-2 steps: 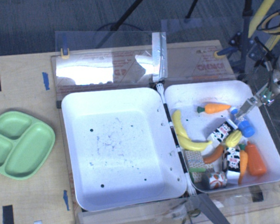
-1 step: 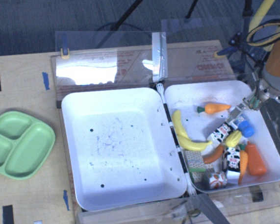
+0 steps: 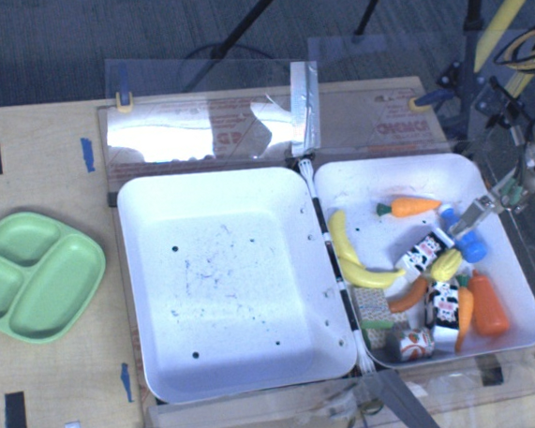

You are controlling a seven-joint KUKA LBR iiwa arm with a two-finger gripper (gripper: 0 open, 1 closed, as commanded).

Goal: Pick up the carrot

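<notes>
A carrot (image 3: 410, 208), orange with a green top, lies on its side near the far wall of the right bin (image 3: 500, 233). Two more thin orange carrot-like pieces lie lower in the pile, one (image 3: 464, 315) by the cow-patterned box and one (image 3: 408, 294) under the banana. My gripper (image 3: 475, 215) reaches in low from the right edge, just right of the far carrot and above a blue piece (image 3: 472, 249). Nothing is visibly held in it.
The right bin also holds a yellow banana (image 3: 350, 259), an orange bottle (image 3: 488, 306), cow-patterned boxes (image 3: 424, 253) and a small round toy (image 3: 413, 343). The left bin (image 3: 226, 269) stands beside it. A green divided plate (image 3: 33, 275) sits at the far left.
</notes>
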